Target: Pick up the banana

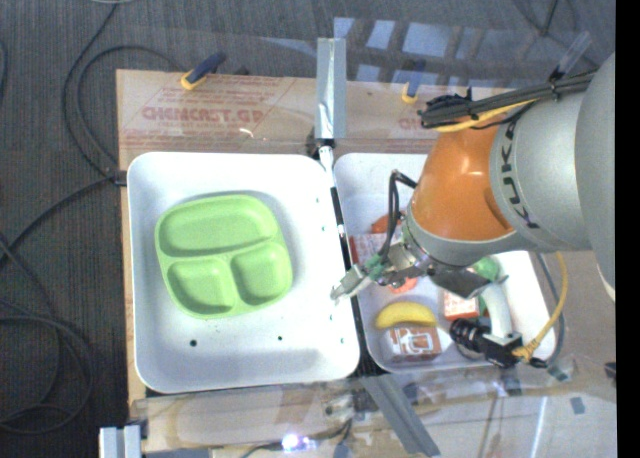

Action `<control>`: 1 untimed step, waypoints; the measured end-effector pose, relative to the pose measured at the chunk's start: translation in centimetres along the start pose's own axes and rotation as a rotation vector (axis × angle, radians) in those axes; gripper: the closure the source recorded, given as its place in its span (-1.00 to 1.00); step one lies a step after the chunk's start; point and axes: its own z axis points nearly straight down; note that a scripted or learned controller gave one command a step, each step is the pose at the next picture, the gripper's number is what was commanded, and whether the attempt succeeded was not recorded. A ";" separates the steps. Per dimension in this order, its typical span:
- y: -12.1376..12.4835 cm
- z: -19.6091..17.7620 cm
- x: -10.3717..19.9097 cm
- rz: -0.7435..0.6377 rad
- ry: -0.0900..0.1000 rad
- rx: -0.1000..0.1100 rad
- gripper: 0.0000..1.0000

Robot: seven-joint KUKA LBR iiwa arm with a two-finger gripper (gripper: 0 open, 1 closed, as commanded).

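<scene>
Orange-banded arm (470, 196) over banana (405, 315), brown packet (414, 343) adjacent.

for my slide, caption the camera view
Pincer poised above the banana in the right bin; green tray sits left.

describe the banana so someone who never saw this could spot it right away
Look at the right-hand white bin, under the grey and orange arm. Near its front edge lies the banana, a short curved yellow fruit. It sits just above a brown packet and is the only plain yellow thing among the clutter there.
</scene>
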 end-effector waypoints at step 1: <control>-2.0 0.0 -5.8 0.155 -0.001 0.002 -1.00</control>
